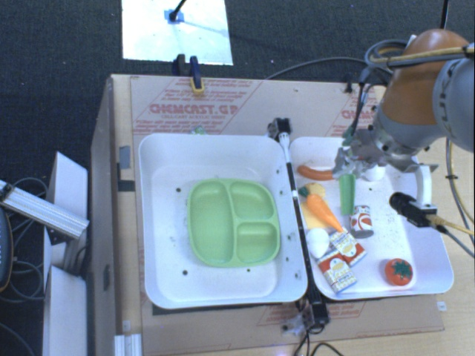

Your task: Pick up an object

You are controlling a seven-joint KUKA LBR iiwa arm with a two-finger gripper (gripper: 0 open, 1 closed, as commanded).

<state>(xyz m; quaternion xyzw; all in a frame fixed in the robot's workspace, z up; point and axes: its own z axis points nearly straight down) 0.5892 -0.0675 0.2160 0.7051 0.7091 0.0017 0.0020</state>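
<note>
Over the right bin [438, 273], my gripper [347, 170] poised above the light, stiff green cylinder [346, 193], best pinched mid-length.

Dark carpet [59, 43] surrounds the wooden bench [223, 102]; beyond the bench's far edge lies a pale square sheet [176, 21].

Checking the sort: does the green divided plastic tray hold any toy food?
No, the green divided plastic tray lies bare in the left white bin.

Bright, even light; slightly soft focus.
</note>
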